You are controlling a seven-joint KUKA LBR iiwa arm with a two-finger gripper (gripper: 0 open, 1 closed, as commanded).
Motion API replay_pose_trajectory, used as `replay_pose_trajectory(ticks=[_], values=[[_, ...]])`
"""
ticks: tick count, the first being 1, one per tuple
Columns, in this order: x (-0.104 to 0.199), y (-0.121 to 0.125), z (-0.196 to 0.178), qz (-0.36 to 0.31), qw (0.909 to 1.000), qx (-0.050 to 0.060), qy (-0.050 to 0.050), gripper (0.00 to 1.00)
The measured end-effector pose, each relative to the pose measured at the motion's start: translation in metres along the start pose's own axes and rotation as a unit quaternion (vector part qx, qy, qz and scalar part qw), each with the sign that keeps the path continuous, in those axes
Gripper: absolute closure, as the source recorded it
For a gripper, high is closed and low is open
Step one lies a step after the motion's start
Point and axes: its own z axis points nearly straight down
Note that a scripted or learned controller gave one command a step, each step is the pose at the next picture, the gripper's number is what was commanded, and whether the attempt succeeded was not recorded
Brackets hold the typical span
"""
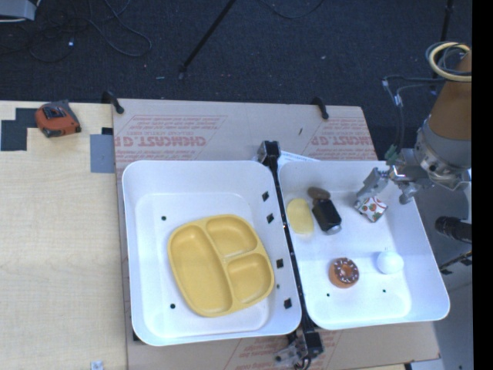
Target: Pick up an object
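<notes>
At the right bin's upper right corner the end effector hangs low over the rim, its two metal fingers spread apart, and a small white cube with red and green markings sits right at their tips; it looks caught between them, though the slant of the view leaves the contact hard to confirm. The grey arm with its orange band rises behind it at the right edge. In the right bin, nearest the front, lie a brown frosted doughnut and, just to its right, a small white ball, the two apart from each other. Farther back, near the divider, a pale yellow oval piece rests beside a black block, with a dark brown piece touching the block's far end. The left bin holds a yellow three-compartment plate, tilted diagonally. Both bins sit on a cardboard sheet on the wooden counter, where an orange tape measure lies at the far left.
</notes>
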Motion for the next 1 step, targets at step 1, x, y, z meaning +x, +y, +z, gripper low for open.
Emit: replay_pose_trajectory(ticks=[1], values=[[0.0001, 0.0019, -0.0072, -0.001, 1.0000, -0.006, -0.001, 0.00]])
